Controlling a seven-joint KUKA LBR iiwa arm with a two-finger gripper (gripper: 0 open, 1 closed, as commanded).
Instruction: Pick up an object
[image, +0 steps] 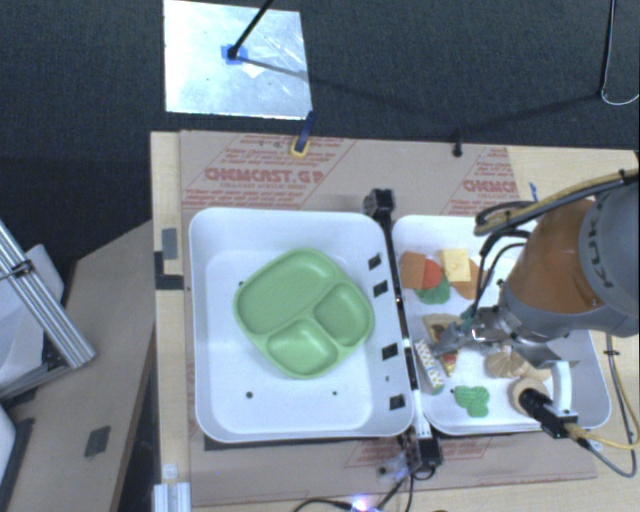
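Two white bins sit side by side on the bench, and we see the arm (575, 270) reaching in from the right over the right bin (590, 400). Its gripper (452, 338) hangs low above the middle of that bin, pointing left toward the divider between the bins. We cannot tell how the jaws stand; they are too small and blurred.

Just above the gripper we see a cluster of toy food: an orange piece (413, 266) with a red piece (432, 272) touching it, a yellow block (456, 265) to their right, and a green piece (434, 293) nearest the gripper. Just below the gripper lies a speckled stick (430, 367), tilted along the bin's left wall. Farther below and slightly right sits a small green toy (472, 400). A tan ring (524, 392) lies beyond it to the right.

Well to the gripper's left, across the divider, the left bin (215, 400) holds a green divided plate (303, 312), lying flat and turned at a slant.
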